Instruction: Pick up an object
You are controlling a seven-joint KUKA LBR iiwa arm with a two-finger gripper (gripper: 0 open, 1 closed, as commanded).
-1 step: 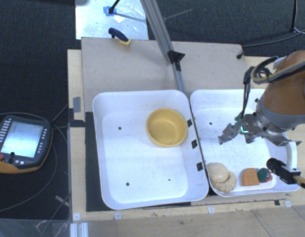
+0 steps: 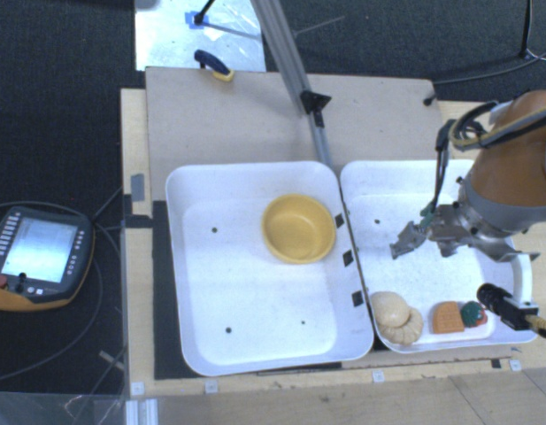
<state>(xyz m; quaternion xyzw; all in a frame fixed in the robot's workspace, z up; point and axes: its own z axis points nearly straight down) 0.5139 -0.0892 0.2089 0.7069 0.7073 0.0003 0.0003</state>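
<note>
Work order, left to right. The left shallow white plastic bin carries one round yellow plastic bowl, upright, near its upper right corner and well apart from my claw; I rule it out as a target for this reach. In the right shallow white plastic bin, three candidates lie along the near wall: a cream, lumpy bun-shaped toy, then an orange block-shaped toy with a small dark green piece touching its right side. I judge the bun the best pick: travel toward the near wall, centre over it, descend straight, close evenly.

Pose: my claw hovers over bare bin floor, above the bun, pointing left and grasping nothing; whether it is released or clenched I cannot tell. My grey wrist and orange band enter from the right
</note>
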